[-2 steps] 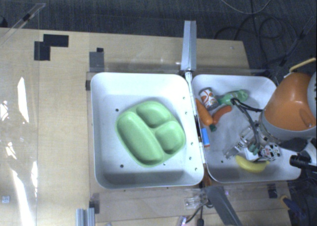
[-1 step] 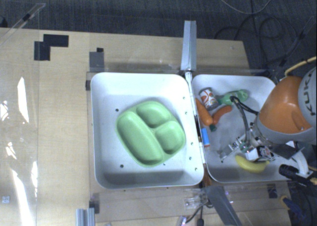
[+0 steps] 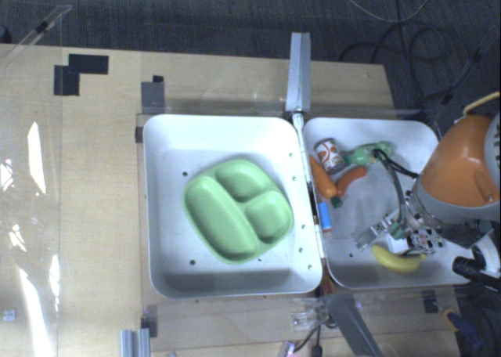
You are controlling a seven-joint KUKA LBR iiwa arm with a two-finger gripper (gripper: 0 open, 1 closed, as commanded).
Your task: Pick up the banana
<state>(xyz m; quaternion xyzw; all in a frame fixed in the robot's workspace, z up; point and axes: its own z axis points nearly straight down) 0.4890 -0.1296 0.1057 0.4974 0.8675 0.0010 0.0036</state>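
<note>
From my seat I count two white bins side by side. The left bin (image 3: 164,269) holds one thing: a green plate (image 3: 237,208) with three compartments, sitting near the bin's middle.

The right bin (image 3: 352,273) is busier. Along its left wall, at about 9 o'clock in the bin, I see one small can (image 3: 329,154) with a red and white label, two orange carrot-like pieces (image 3: 322,179) lying crossed just below it, one green item (image 3: 368,152) at about 11 o'clock, and one dark pen-like stick with a blue end (image 3: 322,214) running along the dividing wall.

The single banana (image 3: 395,260) lies flat on the bin floor at about 5 o'clock, close to the front wall. The gripper (image 3: 403,232) sits directly above and touching or nearly touching the banana's upper edge; I cannot tell how its fingers stand. The grey arm with its orange band (image 3: 462,167) comes in from 3 o'clock.
</note>
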